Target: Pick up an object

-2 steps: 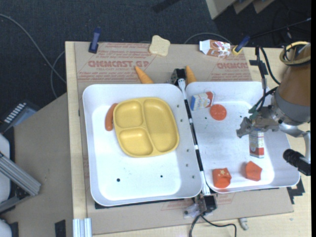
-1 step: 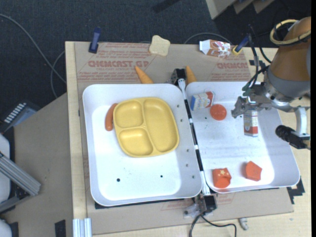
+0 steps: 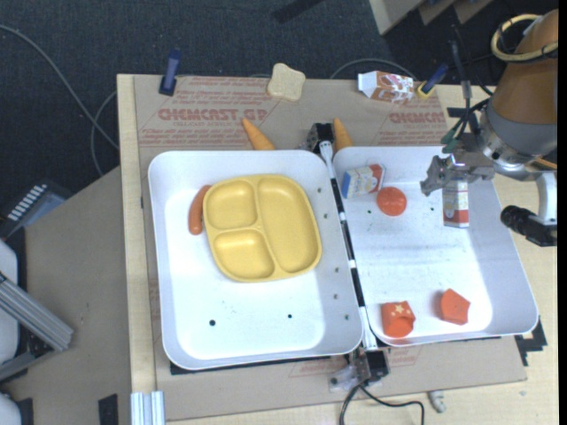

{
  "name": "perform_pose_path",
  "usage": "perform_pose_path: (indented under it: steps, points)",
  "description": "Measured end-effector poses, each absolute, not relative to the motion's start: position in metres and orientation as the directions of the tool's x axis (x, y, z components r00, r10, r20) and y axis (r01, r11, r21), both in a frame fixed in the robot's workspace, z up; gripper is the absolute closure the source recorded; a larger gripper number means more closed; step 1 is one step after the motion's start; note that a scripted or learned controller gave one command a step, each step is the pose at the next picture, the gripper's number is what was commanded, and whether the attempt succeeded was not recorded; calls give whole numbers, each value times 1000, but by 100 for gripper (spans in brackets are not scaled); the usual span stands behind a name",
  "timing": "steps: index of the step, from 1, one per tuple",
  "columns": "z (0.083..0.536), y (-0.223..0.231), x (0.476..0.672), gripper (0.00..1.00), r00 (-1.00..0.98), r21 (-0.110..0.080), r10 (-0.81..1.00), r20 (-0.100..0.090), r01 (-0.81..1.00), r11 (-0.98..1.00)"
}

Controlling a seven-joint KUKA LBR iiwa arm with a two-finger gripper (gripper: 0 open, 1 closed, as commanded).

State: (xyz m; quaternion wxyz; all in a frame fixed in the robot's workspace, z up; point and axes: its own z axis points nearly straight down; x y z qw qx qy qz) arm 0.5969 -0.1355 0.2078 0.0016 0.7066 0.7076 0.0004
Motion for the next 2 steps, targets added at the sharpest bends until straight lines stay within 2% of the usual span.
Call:
perform_pose_path:
  steps: [1, 2]
  points:
    - [184, -70, 593, 100, -1, -3, 1000, 2, 1000, 1]
    - [212, -46, 589, 100, -1, 2, 1000, 0, 1000, 1]
